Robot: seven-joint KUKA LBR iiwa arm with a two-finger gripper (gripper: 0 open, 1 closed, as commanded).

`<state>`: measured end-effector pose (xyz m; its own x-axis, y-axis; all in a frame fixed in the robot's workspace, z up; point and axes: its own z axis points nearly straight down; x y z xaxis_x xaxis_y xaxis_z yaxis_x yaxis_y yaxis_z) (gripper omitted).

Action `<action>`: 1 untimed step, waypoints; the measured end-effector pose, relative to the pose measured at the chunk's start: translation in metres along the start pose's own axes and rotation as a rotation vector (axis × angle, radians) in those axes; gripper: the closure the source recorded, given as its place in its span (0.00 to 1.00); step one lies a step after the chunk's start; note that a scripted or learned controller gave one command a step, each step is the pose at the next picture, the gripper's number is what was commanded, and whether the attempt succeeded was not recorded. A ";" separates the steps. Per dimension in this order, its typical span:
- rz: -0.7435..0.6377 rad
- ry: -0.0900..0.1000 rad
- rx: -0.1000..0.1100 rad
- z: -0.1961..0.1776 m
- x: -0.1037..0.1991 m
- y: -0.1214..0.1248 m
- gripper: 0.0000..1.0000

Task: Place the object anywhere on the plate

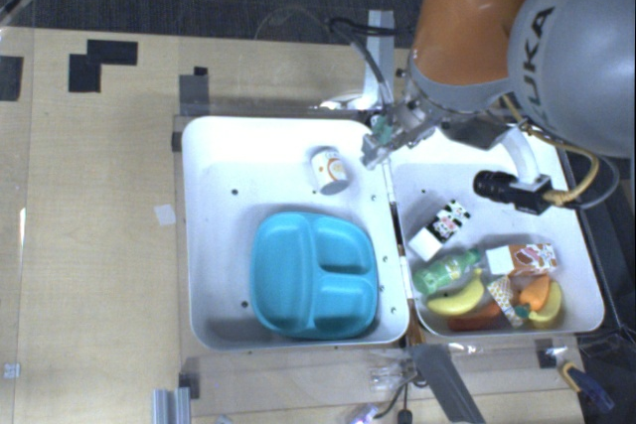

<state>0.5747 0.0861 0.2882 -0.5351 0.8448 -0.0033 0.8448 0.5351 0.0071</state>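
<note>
Small round object (329, 169), maybe a cup, lies in left bin (214, 213) just above blue divided plate (316, 275), not touching it. KUKA arm's gripper (386, 138) hovers over the bins' divider, w/ jaw state impossible to tell. Toy food pile (487, 288) fills right bin (581, 283).

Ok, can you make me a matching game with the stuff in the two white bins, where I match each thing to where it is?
Things:
1. blue plate
2. small round can
3. banana
4. gripper

Places:
A. near corner of the right bin, in the pile
B. over the wall between the two bins, at the far end
C. near part of the left bin
D. far part of the left bin, lying apart from the plate

Pairs: 1-C, 2-D, 3-A, 4-B
</note>
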 end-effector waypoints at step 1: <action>0.231 0.002 0.005 0.082 0.077 -0.033 1.00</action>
<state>0.5061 0.1332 0.2052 -0.3272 0.9449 -0.0002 0.9449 0.3272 0.0020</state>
